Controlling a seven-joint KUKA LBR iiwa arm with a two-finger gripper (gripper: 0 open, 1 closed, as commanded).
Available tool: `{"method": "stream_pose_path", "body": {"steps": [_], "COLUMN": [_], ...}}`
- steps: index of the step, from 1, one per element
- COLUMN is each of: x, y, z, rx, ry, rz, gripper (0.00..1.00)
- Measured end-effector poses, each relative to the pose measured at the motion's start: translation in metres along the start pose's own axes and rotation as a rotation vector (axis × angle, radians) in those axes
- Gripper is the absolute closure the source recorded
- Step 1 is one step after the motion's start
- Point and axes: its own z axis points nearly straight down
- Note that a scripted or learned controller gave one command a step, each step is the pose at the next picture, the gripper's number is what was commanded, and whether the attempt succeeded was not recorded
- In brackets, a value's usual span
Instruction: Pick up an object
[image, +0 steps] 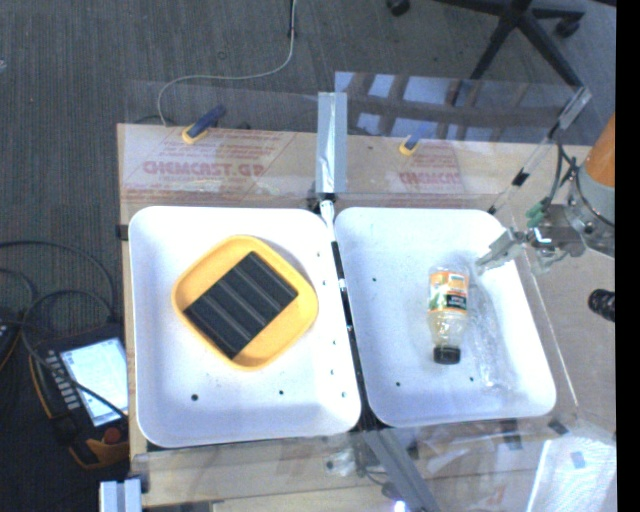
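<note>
Clear plastic bottle (448, 312) | orange label, dark cap, lying flat | right bin (390, 330) | claw (497, 252) possibly spread, cannot tell

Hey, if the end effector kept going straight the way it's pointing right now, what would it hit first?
The end effector points down and left into the right bin. Going straight on, it would probably meet the small bottle lying there first, though its height above the bottle is hard to judge from this slanted view.

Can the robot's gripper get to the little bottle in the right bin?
Probably yes. The bottle lies alone on the floor of the right bin, nothing over it, and the gripper hovers just up and to its right.
</note>
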Motion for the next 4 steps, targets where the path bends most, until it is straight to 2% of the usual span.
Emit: {"method": "stream_pose_path", "body": {"steps": [1, 2, 3, 4], "x": [0.019, 0.005, 0.007, 0.089], "y": [0.030, 0.052, 0.052, 0.086], "z": [0.090, 0.173, 0.163, 0.091], "rx": [0.001, -0.015, -0.017, -0.001], "ry": [-0.003, -0.006, -0.003, -0.002], "rz": [0.006, -0.120, -0.122, 0.036], "gripper": [0.00, 0.00, 1.00, 1.00]}}
